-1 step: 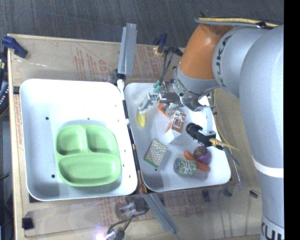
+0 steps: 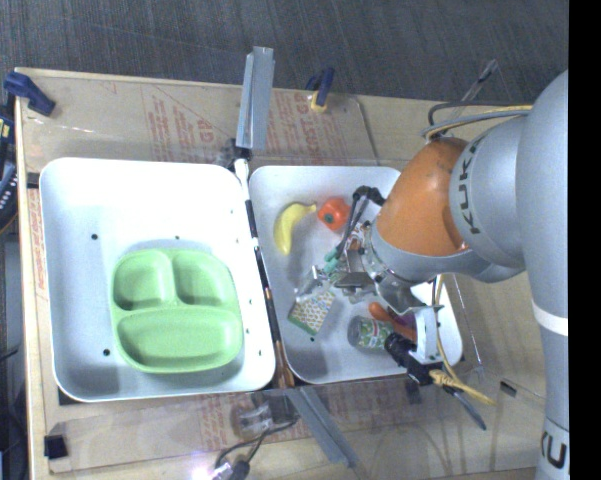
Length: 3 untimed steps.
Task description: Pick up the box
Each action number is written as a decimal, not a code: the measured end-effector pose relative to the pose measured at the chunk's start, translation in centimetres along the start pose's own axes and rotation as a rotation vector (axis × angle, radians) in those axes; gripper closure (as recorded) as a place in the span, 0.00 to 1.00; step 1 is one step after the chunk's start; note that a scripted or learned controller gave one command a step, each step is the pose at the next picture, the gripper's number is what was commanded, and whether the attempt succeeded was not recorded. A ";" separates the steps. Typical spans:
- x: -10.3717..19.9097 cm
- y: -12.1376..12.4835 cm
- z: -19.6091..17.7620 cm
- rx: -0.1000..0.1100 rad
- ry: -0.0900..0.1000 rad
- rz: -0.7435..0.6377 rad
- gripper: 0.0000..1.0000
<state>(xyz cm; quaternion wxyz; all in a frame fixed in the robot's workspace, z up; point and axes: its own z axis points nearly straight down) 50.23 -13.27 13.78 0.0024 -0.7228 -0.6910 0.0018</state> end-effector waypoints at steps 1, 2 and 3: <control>0.8 -2.6 4.7 -0.002 0.001 -0.033 0.00; 2.5 0.9 4.3 -0.012 -0.019 -0.141 0.00; 2.9 0.9 3.3 -0.009 -0.014 -0.151 1.00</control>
